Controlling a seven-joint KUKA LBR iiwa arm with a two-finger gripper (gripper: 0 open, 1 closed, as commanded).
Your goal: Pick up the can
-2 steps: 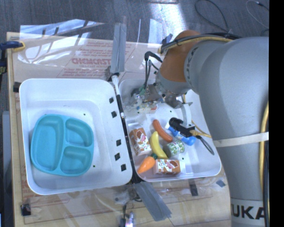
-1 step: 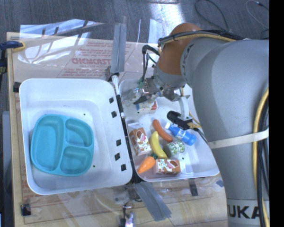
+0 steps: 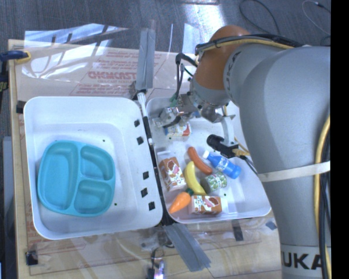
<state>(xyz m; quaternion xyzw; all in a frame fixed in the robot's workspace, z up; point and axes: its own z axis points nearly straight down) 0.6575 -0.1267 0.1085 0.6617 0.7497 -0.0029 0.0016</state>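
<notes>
Nearest me in the right-hand shallow white bin [image 3: 253,205] lie an orange carrot [image 3: 180,202] and a small printed carton [image 3: 206,204], and just beyond them, between the yellow banana [image 3: 193,178] and the blue plastic bottle [image 3: 223,164], sits the small green-patterned can [image 3: 215,182], untouched. Farther back the claw [image 3: 173,118] hovers low over the bin's far end near another little carton [image 3: 180,131], well apart from the can. Whether it is open I cannot tell. I'd judge the approach still unfinished: it must come forward and settle over the can.
</notes>
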